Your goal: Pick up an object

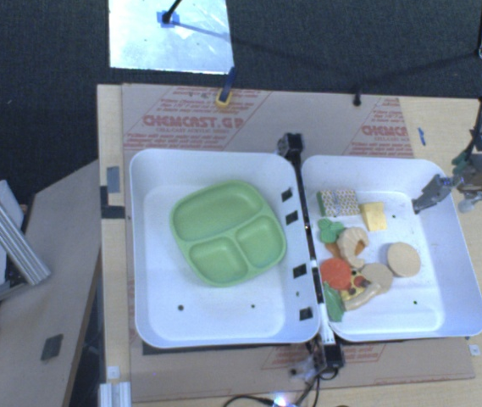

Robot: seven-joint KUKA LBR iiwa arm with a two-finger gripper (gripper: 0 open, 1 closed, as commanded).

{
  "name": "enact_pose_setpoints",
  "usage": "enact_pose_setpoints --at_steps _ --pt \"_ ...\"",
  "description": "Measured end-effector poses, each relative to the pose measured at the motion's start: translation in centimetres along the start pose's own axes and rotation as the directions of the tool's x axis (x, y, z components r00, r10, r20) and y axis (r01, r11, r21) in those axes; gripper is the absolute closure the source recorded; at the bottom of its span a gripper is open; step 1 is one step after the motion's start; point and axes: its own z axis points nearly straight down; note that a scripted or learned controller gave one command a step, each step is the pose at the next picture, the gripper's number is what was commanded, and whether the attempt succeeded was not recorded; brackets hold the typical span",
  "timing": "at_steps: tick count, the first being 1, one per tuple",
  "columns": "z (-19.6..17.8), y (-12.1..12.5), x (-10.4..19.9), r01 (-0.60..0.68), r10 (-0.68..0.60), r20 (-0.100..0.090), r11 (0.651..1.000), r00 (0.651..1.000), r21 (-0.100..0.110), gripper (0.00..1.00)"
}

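A: Well, the candidates all sit in the right bin (pixel 457 253), bunched toward the divider it shares with the left bin (pixel 152 227). Yellow block (pixel 373 216) near the bin's upper middle, speckled cube (pixel 340 202) just beside it on the divider side, round tan disc (pixel 404 259) below the yellow block and standing apart from the rest.

B: And the clutter?

A: Below the speckled cube: green piece (pixel 330 229), shell-like piece (pixel 352 242), red piece (pixel 336 272), all touching or nearly so. Awkward picks.

B: Pincer?

A: Pincer (pixel 431 195) hangs over the right bin's upper right corner, off from the yellow block on the side away from the divider. Nothing between its fingers. Whether they stand apart or together, I cannot tell; too small, too blurred.

B: So which step?

A: Approach, I judge. No grasp made. Next move calls for travel toward the divider and a descent over one piece; the tan disc looks cleanest.

B: Left bin?

A: Green divided plate (pixel 228 231). Both bins on the table (pixel 181 113).
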Motion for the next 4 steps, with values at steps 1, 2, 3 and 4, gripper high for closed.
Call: enact_pose_setpoints --at_steps 1,2,3,4 --pt "-0.6 0.2 0.1 0.003 -0.003 0.003 1.000 1.000 -0.011 0.00" --pt "5.7 0.3 0.3 0.001 -0.001 0.001 1.000 1.000 -0.006 0.00" --pt "10.6 0.0 -0.6 0.000 0.000 0.001 1.000 1.000 -0.007 0.00" --pt "16.3 -0.2 0.4 0.001 -0.001 0.000 1.000 1.000 -0.007 0.00"
